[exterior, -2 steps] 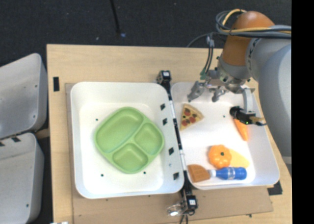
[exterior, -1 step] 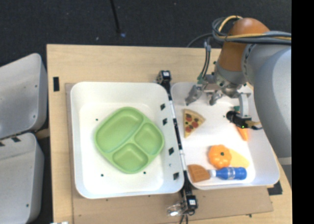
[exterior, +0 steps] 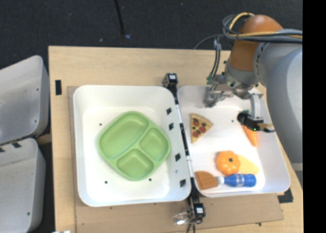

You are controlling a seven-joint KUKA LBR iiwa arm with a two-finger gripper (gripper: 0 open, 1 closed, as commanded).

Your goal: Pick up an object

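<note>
Dark carpet surrounds a pale wooden bench (exterior: 127, 66) that carries two shallow white bins side by side. From the fixed overhead camera, the left bin (exterior: 86, 186) holds a green divided plate (exterior: 134, 145) near its middle. The right bin (exterior: 270, 176) holds the small toys: a pizza slice (exterior: 199, 126) toward the far left, a carrot (exterior: 252, 136) by the right wall, and along the near edge a pumpkin (exterior: 227, 162) resting against a yellow wedge (exterior: 248, 165), with a brush (exterior: 224, 180) with a blue handle just in front.

The gripper (exterior: 213, 98) hangs over the far left corner of the right bin, pointing down, with nothing visibly between its fingers; whether they are spread or closed I cannot tell.

The pizza slice lies nearest, just to the near side of the gripper. It looks light, stiff and flat, so it probably needs pinching across its narrow width, low against the floor. The rounder pumpkin seems an easier hold.
</note>
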